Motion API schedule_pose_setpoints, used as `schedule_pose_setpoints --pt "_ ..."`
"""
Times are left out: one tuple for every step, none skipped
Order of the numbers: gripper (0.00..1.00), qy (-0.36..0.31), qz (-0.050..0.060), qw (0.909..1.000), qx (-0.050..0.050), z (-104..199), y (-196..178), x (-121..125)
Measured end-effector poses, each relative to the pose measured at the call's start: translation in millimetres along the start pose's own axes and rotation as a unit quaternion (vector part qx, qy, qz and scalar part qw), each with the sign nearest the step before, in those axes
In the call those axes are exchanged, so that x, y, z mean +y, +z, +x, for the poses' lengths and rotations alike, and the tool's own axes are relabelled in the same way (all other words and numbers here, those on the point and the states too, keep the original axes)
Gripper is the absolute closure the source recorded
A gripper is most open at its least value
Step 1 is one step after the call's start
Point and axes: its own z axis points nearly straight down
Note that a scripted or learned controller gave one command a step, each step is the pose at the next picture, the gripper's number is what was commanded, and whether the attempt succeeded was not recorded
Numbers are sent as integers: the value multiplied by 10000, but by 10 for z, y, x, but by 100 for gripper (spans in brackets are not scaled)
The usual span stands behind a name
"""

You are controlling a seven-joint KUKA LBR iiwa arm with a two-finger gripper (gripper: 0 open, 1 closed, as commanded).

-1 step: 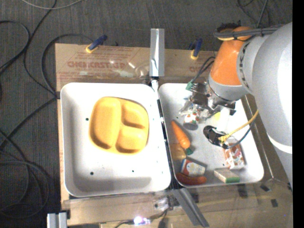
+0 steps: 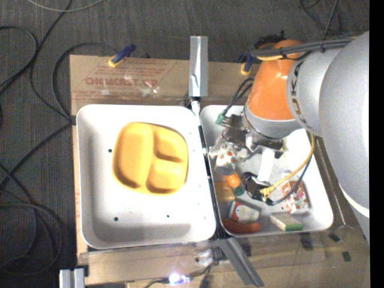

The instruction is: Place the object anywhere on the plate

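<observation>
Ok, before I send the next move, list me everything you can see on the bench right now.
plate: one, yellow, three compartments, middle of the left bin
left bin: one, white, left half of the bench
right bin: one, white, beside the left bin, under the arm
small objects: a cluttered pile, mixed colours (orange, red, white, green), lower part of the right bin; exact count hard to tell
clamps: two, blue and yellow, back edge of the cardboard
cardboard: one sheet, brown, under both bins
cables: several, dark, on the floor
arm: one, grey with an orange band, over the right bin
gripper: low among the objects
</observation>
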Motion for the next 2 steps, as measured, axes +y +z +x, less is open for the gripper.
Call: schedule_pose_setpoints --pt "100 -192 2 9998 -4 1047 207 169" --pt "0 -188 -2 9998 -7 1043 205 171"
